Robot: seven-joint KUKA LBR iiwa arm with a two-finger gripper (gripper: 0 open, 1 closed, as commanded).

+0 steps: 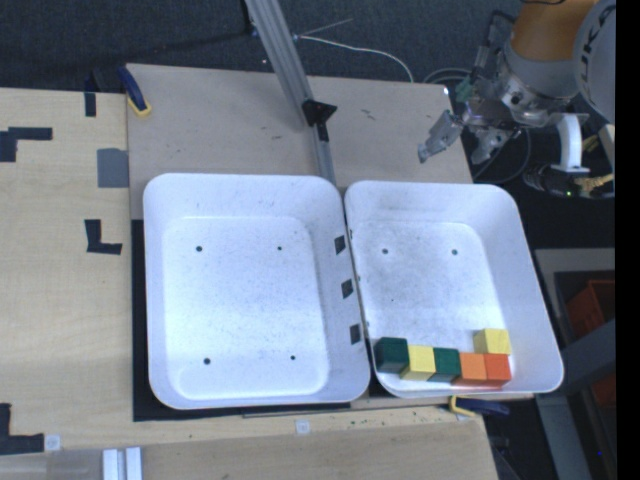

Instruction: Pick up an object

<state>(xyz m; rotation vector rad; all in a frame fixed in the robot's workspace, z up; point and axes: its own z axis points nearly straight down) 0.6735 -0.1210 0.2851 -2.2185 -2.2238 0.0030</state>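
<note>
Several small blocks lie in a row along the near wall of the right bin [527, 238]: a dark green block [392, 351], a yellow block [421, 360], a green block [446, 364], an orange block [472, 368] and a red-orange block [497, 369]. A second yellow block [492, 342] sits just behind the last two. My gripper [458, 154] hangs above the bench beyond the right bin's far edge, well away from the blocks. Its fingers [436, 145] stand open with nothing between them.
The left bin [158, 268] adjoins the right one. A slanted metal rail [283, 43] with a black clamp [319, 112] comes down to the gap between the bins. Cables [560, 173] lie at the right by the arm. A blue and yellow clip [134, 92] sits far left.
</note>
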